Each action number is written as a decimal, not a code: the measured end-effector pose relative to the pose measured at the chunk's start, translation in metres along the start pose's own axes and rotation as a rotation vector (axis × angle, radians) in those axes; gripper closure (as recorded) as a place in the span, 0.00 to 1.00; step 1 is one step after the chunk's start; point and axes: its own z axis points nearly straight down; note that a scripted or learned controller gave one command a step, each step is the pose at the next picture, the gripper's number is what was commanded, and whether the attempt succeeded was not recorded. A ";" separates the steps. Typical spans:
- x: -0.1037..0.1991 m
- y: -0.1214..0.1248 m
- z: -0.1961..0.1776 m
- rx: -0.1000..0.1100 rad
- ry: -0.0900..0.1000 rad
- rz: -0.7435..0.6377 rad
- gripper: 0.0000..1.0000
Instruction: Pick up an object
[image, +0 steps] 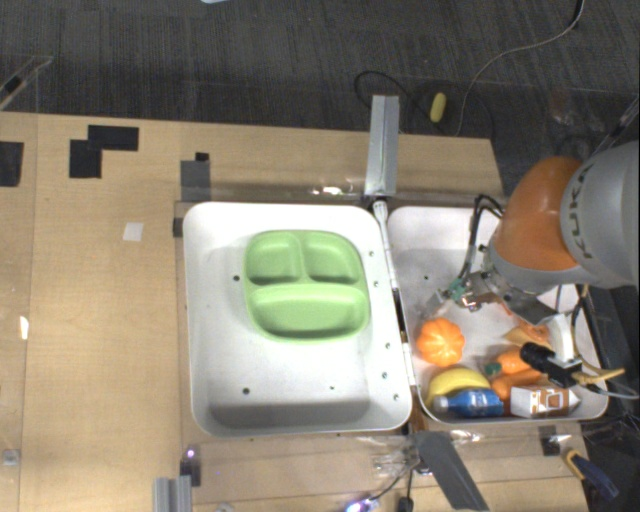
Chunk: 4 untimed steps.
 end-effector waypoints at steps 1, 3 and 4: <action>0.015 -0.043 -0.001 -0.004 -0.001 0.216 0.00; 0.025 -0.062 -0.002 -0.008 -0.007 -0.014 1.00; 0.052 -0.060 -0.096 0.012 0.002 0.250 1.00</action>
